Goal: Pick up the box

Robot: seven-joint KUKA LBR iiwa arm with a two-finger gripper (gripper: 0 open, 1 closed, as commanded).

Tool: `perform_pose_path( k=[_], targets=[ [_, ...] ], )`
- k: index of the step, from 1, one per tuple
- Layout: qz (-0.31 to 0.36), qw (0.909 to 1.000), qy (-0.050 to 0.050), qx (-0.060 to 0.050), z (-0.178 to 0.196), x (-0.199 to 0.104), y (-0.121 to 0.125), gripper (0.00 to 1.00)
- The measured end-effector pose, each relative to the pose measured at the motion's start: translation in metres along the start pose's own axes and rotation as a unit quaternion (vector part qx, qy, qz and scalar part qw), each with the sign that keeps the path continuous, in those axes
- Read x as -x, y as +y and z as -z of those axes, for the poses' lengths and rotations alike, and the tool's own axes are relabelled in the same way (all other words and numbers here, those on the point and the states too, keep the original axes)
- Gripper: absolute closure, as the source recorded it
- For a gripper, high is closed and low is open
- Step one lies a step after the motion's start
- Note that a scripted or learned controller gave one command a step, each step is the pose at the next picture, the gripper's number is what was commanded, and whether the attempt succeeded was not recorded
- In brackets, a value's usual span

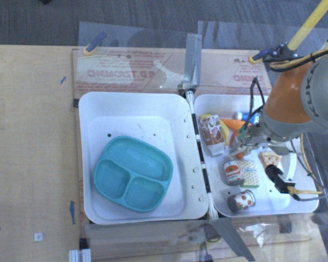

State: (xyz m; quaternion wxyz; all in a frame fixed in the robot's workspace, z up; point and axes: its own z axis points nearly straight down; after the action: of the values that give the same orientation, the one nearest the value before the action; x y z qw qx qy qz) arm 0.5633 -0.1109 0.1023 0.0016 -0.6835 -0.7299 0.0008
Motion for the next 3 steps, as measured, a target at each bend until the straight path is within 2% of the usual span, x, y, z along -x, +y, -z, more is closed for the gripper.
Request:
perform_pose_path(
  k=[1,2,3],
  targets=[
    [-0.035,0.9994,-0.001,0.001,0.081,-0.066,0.082,1.0],
    [-0.046,0.9989,0.0,-0.007,0.076,-0.144,0.11,1.0],
    [-0.046,0.9989,-0.002,-0.001,0.096,-0.167,0.109,1.0]
  ],
)
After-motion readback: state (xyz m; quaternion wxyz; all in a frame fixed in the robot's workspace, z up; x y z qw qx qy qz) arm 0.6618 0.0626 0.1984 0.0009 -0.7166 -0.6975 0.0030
